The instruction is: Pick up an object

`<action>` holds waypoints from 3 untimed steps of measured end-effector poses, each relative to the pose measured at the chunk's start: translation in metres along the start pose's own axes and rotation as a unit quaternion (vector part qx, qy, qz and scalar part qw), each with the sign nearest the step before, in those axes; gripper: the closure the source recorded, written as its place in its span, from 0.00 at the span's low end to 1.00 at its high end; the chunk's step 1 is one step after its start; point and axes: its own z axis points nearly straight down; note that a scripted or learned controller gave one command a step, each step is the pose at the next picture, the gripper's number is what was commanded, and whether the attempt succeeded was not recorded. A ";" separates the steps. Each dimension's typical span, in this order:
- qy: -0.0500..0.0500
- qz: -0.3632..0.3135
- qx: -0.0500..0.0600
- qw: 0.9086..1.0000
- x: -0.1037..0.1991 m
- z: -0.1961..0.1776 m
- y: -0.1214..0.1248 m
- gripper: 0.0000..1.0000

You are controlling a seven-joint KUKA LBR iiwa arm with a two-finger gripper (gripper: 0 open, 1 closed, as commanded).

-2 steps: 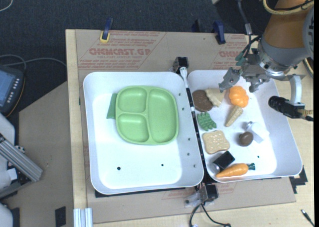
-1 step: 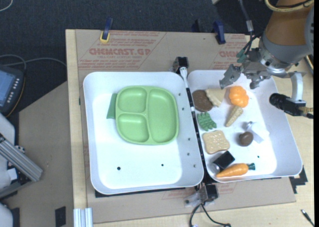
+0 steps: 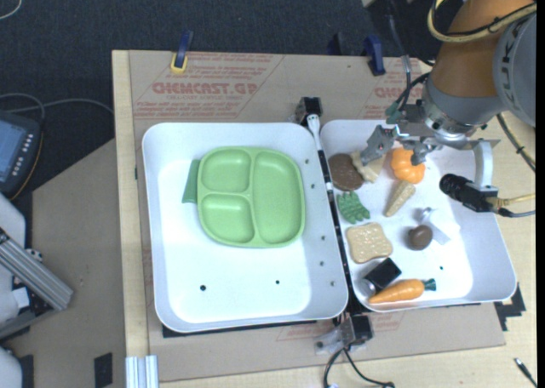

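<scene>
Orange marks both the band above the arm's wrist and a small round toy fruit [image 3: 408,166] lying near the top of the right bin [image 3: 498,246], in the right half of the frame. The gripper [image 3: 397,141] hangs low over that corner of the bin; its two fingers [image 3: 375,145] are spread apart, one to the left of the fruit over a pale wedge, the other by the fruit's upper right. The fruit sits just below the gap between them, and nothing is clamped between the fingers as far as the view lets me judge.

Left of the fruit lies a dark brown round cookie [image 3: 346,171], and below it a green leafy piece [image 3: 351,206]. A pale tan cone-shaped piece [image 3: 398,199] lies tilted under the fruit. Further down are a slice of toast [image 3: 369,242], a small brown lump [image 3: 419,236], a black block [image 3: 382,275] and a carrot [image 3: 398,291] along the bin's lower edge.

The left bin [image 3: 170,276] holds a green divided plate [image 3: 251,196] with three compartments, set toward its upper middle. Both bins rest on a cardboard sheet [image 3: 255,80] printed with red lettering.
</scene>
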 end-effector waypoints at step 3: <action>0.000 0.001 -0.004 1.000 -0.016 0.103 0.005 0.00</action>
